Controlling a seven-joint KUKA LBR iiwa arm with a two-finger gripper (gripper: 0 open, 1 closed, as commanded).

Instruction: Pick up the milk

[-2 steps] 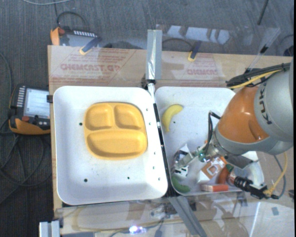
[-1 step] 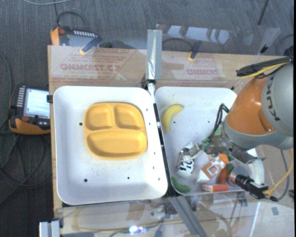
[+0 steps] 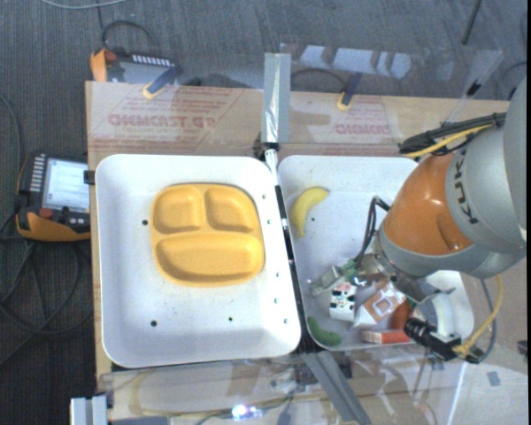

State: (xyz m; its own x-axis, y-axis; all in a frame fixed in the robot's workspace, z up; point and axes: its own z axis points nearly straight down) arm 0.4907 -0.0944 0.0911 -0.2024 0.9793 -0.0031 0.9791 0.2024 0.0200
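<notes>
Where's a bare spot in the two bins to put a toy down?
The left bin has bare white floor all around the yellow tray, widest along its near edge. In the right bin, there is room between the banana and the arm. Its near end is crowded: the gripper hangs over a pile including the milk.

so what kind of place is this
Likely a robotics lab test bench: two white bins on a board, a KUKA arm reaching in, a teach pendant and loose cables on grey carpet.

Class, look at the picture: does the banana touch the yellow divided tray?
Apart. The camera view shows the banana and tray in separate bins.
</notes>
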